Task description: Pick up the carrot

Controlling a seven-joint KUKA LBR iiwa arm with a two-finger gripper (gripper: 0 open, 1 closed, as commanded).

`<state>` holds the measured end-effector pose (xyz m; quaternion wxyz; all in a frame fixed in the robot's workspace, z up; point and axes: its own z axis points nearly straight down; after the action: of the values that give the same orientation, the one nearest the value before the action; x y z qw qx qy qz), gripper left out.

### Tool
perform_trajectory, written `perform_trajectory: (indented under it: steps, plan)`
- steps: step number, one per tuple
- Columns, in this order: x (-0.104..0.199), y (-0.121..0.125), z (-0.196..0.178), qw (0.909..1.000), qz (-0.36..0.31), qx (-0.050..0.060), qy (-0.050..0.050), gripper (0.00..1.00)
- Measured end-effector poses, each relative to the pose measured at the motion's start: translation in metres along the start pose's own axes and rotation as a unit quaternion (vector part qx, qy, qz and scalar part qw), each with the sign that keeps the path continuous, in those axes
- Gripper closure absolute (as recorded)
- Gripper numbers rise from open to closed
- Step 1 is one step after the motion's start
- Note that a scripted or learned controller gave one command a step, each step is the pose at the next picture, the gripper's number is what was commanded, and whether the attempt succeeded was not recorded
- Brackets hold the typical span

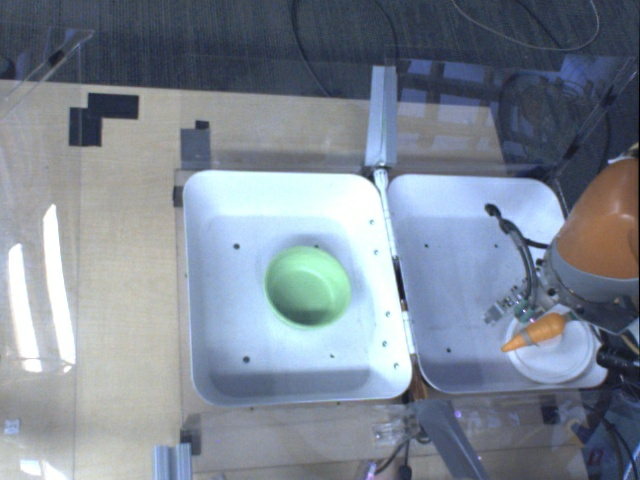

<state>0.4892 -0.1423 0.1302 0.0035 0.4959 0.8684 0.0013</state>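
The orange carrot (534, 333) is in the right bin (450, 268), near its front right corner. It lies at a slant, its thin tip pointing left and its thick end over the edge of a small white dish (555, 360). My gripper (518, 308) hangs directly above and just left of the carrot, close to it or touching it. The wrist hides where they meet. The arm's orange band (600, 223) bulks in from the right and covers the bin's right side.
A green bowl (308, 286) sits in the middle of the left bin (220, 228). A dark cable (512, 238) curves from the gripper toward the right bin's back. A metal post (381, 118) stands behind the divide between the bins.
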Motion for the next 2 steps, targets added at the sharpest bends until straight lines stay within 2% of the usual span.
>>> perform_trajectory:
  steps: [1,2]
  plan:
    - [0.048,0.030,-0.070,0.9903,-0.139,-0.002,-0.002,1.00]
    - [-0.042,0.006,-0.085,0.9827,-0.185,-0.001,-0.003,1.00]
